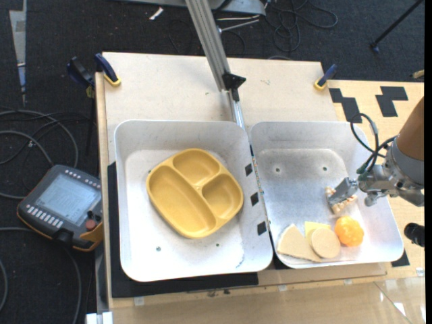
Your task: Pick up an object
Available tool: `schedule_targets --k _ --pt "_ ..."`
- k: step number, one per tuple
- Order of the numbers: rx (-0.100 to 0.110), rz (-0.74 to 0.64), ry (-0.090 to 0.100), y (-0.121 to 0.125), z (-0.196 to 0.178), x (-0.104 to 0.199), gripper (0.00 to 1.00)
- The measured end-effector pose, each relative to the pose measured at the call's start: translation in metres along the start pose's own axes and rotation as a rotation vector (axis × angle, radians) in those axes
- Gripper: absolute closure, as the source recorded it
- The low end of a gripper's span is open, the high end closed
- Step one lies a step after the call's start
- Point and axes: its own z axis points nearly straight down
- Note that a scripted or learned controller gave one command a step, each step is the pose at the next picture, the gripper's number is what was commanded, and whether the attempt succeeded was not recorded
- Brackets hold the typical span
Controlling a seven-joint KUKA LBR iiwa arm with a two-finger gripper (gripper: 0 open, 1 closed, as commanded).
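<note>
Around the bench (169,90) lies a dark floor strewn with black cables; a teach pendant (61,206) sits at the left, and a metal pole (209,36) slants down from the top to the seam between the bins. Blue-and-yellow clamps (106,70) grip the pale board at its far corners. Two white bins rest side by side: the left bin (135,248) holds a yellow divided plate (194,192) with three compartments, lying flat near its middle. The right bin (297,154) holds the small things — an orange ball (349,231) near the front right, just beside a tan disc (326,243) and a pale wedge (290,241), the latter two overlapping. The arm (408,154) enters from the right, and its gripper (343,195) hangs low over the right bin just above the ball — whether it is released or clenched I cannot tell.
</note>
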Motion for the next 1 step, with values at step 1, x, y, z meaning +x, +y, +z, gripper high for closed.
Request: schedule_targets --k 1 --pt "-0.001 0.001 0.0 0.0 -0.0001 -0.0002 0.0"
